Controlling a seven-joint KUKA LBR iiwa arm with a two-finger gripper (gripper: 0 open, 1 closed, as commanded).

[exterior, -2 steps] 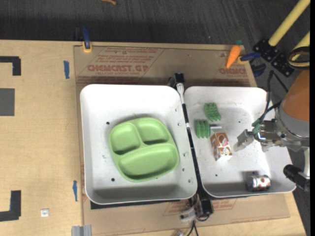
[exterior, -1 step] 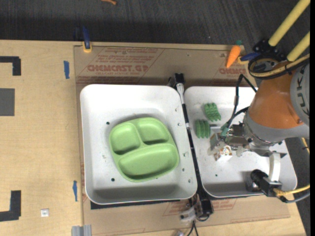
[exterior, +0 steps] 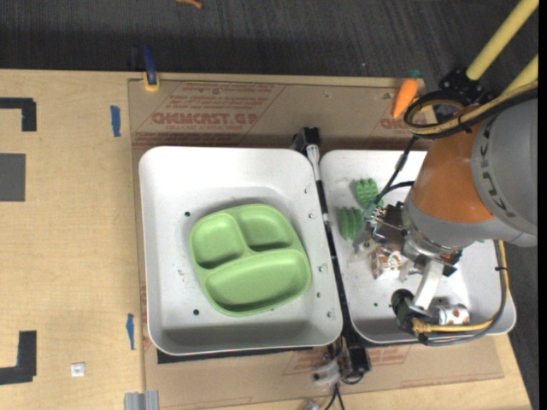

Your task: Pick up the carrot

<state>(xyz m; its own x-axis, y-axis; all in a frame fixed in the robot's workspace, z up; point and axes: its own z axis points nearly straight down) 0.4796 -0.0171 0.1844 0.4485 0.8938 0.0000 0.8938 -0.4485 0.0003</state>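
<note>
The carrot (exterior: 405, 97) lies on the bench beyond the far rim of the right bin (exterior: 487, 310), outside it and near the arm's cables. The arm (exterior: 466, 186) hangs over the right bin with the gripper (exterior: 389, 250) low inside; its claw state cannot be told. A green divided plate (exterior: 248, 257) sits in the left bin (exterior: 171, 195), beside the right bin.

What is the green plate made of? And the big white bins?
The green plate looks like smooth moulded plastic: one even colour, rounded compartments, a soft sheen. The left bin and the right bin look like thin glossy plastic too, though painted metal is possible.
</note>
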